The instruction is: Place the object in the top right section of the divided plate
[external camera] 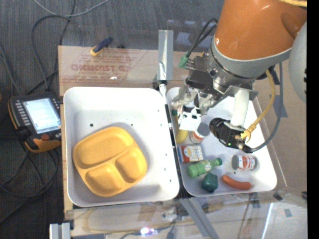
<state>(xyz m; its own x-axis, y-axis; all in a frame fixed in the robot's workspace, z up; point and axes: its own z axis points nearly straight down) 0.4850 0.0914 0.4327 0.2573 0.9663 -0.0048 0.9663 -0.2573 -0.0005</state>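
A yellow divided plate (109,159) lies in the left white bin (79,101), with nothing in its sections. My gripper (191,114) hangs low over the upper left part of the right bin (266,180), its white and black finger parts just above a yellow item (181,135) and a small round grey object (202,130). The arm's wrist and orange band hide most of the gripper from above. No object shows between the fingers.
The right bin also holds a red-labelled packet (192,153), a green bottle (203,167), a dark green piece (210,182), a red sausage (236,182) and a small can (243,162). A black cylinder with a yellow cable (227,132) hangs from the wrist. A pendant (36,116) lies left of the bench.
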